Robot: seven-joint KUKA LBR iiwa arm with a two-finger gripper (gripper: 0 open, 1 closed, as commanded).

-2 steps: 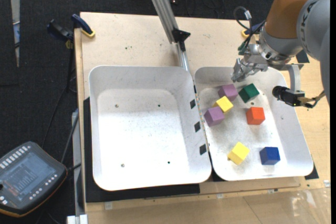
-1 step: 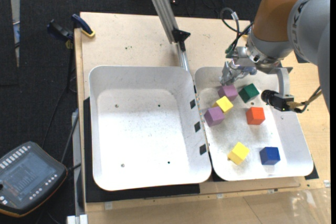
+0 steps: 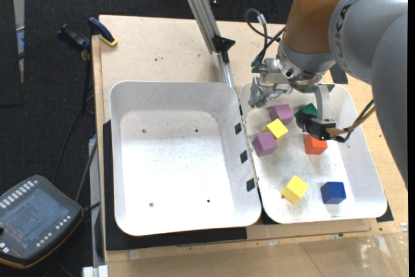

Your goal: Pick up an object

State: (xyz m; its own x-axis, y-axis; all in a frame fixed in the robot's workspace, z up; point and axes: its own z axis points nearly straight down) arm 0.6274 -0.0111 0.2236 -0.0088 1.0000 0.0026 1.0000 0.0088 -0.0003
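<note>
- Camera view looks down at a slant on a pale wooden surface point(image 3: 162, 42) that carries two shallow white bins side by side.
- The left bin point(image 3: 123, 159) has a bare, speckled floor.
- The right bin point(image 3: 363, 185) holds the loose blocks.
- A purple block point(image 3: 281, 113) lies near the bin's far end, with a yellow block point(image 3: 277, 129) touching it on the near side.
- A second purple block point(image 3: 264, 143) sits just beside that yellow one, close to the wall shared with the left bin.
- An orange block point(image 3: 316, 145) lies toward the middle of the bin, with a green piece point(image 3: 308, 110) just beyond it.
- Another yellow block point(image 3: 295, 189) and a blue block point(image 3: 332, 192) lie near each other at the bin's near end.
- The grey arm point(image 3: 369, 23) reaches in from the right, and its claw point(image 3: 260, 95) hangs over the far left corner of the right bin, just beside the first purple block.
- Whether the claw is wide or narrow cannot be told, and no block can be seen in it.
- A grey handheld controller point(image 3: 32, 220) lies off the surface at lower left.
</note>
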